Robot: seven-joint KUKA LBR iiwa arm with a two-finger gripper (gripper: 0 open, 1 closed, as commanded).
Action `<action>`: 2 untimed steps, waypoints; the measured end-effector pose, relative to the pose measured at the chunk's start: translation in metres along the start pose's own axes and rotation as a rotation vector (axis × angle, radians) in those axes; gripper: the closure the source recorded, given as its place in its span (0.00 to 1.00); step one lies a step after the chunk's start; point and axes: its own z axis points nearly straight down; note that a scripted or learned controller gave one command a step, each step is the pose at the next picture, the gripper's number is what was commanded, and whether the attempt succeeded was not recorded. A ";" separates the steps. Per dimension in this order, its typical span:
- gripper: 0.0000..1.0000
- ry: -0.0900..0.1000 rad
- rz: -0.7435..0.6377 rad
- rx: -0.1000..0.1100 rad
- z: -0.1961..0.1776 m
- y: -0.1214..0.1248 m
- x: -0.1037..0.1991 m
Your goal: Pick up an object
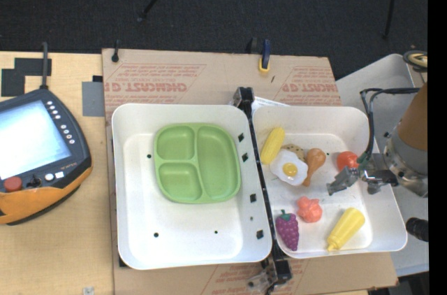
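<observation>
The right bin [363,120] holds several toy foods: a yellow corn cob [272,145], a fried egg [289,168], a brown drumstick [315,162], a red tomato [347,161], a pink strawberry [310,210], purple grapes [287,231] and a yellow squeeze bottle [346,228]. My gripper [355,183] hangs over the bin's right side, just below the tomato and above the yellow bottle. It is open with nothing between its fingers. The arm [413,140] comes in from the right edge.
The left bin [133,217] carries a green divided plate [196,163]. A divider wall [253,175] separates the two bins. A teach pendant [38,147] lies on the bench at the far left. A yellow clamp [265,61] sits on the cardboard behind the bins.
</observation>
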 end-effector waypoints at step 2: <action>0.00 -0.010 0.006 -0.024 0.077 0.004 -0.005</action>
